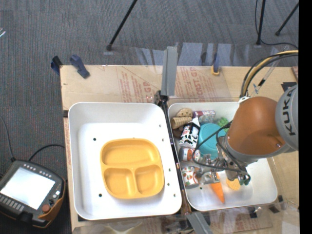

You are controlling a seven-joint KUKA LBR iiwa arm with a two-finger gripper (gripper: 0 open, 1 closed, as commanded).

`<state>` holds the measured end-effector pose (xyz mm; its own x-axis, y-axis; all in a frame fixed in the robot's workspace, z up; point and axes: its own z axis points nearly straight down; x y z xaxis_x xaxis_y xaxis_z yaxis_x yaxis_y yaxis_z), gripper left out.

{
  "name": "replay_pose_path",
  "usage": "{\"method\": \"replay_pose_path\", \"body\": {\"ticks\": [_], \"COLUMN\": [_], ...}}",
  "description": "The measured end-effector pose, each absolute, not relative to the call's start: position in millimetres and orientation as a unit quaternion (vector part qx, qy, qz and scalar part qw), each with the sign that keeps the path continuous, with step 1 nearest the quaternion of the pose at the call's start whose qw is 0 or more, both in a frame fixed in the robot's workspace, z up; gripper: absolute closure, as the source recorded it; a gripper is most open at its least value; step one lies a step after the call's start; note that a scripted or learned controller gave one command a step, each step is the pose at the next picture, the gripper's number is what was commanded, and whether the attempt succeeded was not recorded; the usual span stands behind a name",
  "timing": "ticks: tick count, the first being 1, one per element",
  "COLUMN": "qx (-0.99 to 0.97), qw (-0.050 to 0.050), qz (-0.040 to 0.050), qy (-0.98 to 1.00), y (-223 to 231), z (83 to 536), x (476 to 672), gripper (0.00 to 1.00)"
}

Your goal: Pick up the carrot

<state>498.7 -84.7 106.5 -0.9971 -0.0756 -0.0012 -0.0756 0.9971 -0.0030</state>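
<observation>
carrot (218, 191) lies just below the gripper (214, 177) in the right bin (263, 191), beside a yellow piece (233, 184) and small cans (190, 175), so a descent could nudge it or catch clutter instead; whether the hand is open, i cannot tell.

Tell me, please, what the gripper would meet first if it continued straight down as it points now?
Probably the orange carrot, lying directly below the gripper in the right white bin; depth is unclear.
</observation>
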Motion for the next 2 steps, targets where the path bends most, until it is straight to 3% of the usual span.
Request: {"method": "replay_pose_path", "body": {"ticks": [1, 2], "qx": [-0.038, -0.027], "qw": [0.0, 0.0], "qz": [-0.0016, -0.0026], "qy": [0.999, 1.0], "y": [-84.8, -85.7], "z": [106.0, 87.4], "x": [498.3, 495.5], "gripper": [0.0, 0.0]}}
